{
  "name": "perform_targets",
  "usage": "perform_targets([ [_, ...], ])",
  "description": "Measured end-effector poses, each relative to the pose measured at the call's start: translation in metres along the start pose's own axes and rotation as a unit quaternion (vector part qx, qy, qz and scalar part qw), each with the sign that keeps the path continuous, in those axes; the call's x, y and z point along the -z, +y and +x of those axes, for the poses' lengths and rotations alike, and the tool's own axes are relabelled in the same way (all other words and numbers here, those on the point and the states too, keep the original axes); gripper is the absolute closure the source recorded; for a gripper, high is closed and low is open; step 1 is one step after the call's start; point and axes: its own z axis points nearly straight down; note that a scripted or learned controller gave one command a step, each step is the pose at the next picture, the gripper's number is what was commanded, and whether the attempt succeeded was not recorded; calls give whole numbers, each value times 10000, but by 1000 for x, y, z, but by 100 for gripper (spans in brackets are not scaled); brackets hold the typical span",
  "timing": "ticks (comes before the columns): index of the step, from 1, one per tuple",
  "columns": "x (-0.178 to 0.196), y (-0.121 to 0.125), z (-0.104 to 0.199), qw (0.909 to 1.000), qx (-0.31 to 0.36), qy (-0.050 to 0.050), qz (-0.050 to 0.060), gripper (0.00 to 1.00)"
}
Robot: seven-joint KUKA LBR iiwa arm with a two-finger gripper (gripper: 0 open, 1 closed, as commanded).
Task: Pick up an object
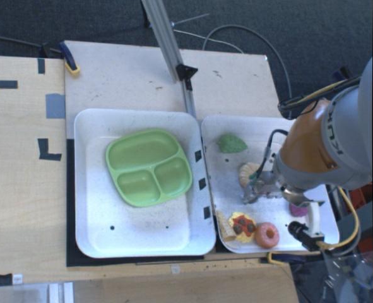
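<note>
Two white bins (pixel 85 169) lie below us; our gripper (pixel 252 191), its closure impossible to tell, hangs beside a beige object (pixel 248 171) in the right one.

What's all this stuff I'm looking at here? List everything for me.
bins: two, white, side by side on the bench
tray: one, green, three compartments, in the left bin
green lump: one, right bin, far end
beige item: one, right bin, beside the end effector
pizza toy: one, yellow and red, right bin's near edge
donut: one, pink, right of the pizza toy
pink item: one, partly hidden under the arm
clamp: one, blue and yellow, bench's far left corner
arm: one, grey and orange, over the right bin
end effector: one, low in the right bin
</note>
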Motion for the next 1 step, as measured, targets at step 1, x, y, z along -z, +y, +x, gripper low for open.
perform_targets([
  [1, 61, -4, 3, 10000, 2, -7, -30, 100],
])
